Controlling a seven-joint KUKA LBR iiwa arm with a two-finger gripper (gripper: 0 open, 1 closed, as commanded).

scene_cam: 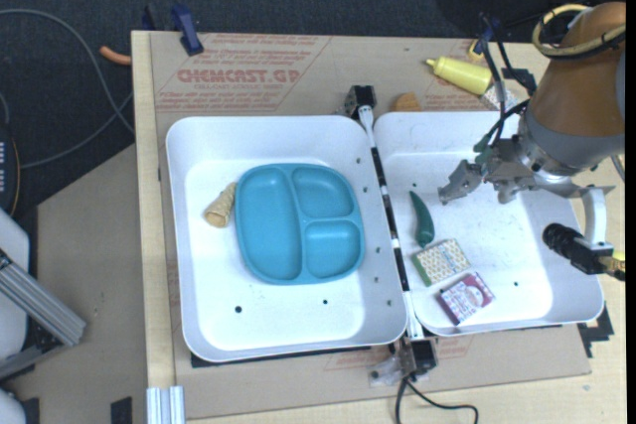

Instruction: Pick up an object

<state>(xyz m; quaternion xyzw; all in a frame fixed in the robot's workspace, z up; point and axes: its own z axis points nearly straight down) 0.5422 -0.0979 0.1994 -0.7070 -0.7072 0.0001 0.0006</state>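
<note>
From my remote station: the tool (pixel 477 182) hangs over the right bin (pixel 566 308) with nothing between its fingers, which look spread. The candidates, one green pod (pixel 422 217), one patterned packet (pixel 442 260) and one maroon packet (pixel 465 297), lie by that bin's left wall. My worry: a descent here meets bare floor, or flat packets slip. The left bin (pixel 189 164) holds one blue tray (pixel 298 221) and one cone (pixel 221 204).

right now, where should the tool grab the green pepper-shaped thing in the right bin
Take the slim green pepper-shaped object across its wider lower half, coming straight down. It lies flat, running top to bottom, near the bin's left wall, so close the fingers across its narrow width.
</note>
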